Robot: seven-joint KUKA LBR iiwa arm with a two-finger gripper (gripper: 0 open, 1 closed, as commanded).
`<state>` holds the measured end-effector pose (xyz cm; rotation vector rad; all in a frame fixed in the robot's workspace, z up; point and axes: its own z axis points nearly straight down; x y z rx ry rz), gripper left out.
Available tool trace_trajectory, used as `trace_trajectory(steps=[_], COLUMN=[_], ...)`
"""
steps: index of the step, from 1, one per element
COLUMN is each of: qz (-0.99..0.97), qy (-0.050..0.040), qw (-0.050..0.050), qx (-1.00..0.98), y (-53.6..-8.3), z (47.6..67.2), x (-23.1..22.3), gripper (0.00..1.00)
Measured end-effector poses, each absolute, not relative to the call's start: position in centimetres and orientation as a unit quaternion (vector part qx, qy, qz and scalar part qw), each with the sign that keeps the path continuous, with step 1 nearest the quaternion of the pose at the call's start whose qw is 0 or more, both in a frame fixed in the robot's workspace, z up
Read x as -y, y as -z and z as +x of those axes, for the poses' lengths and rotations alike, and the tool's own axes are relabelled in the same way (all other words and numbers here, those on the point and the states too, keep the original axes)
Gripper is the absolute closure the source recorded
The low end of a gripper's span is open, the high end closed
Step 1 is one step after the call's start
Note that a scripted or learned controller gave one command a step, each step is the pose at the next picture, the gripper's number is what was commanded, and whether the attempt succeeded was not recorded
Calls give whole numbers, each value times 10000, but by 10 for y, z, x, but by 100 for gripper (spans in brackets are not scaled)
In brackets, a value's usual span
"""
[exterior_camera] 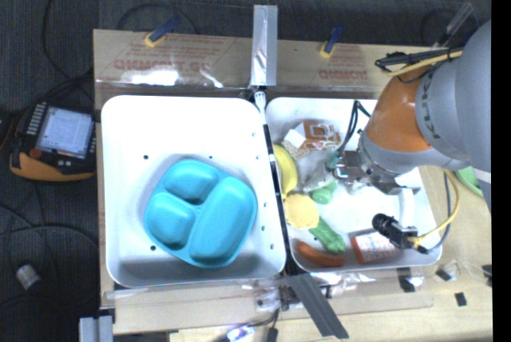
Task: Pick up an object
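Tool (342,169): low in the right bin (423,204), among the clutter
Banana (284,167): just left of the tool
Lemon (302,212): below-left of the tool
Blue tray (200,210): well left, left bin (128,133)

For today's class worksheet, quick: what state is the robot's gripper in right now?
Gripper: low in the right white bin, among the small items near a green piece; open or closed cannot be told.
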<state>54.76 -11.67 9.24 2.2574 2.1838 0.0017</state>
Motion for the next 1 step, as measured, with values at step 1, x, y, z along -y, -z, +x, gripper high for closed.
trace_trajectory(steps=[1], qz=[7191], qy=[-4], qw=[-2], qx=[-6949], y=[-101], z=[548], x=[117], gripper=[100])
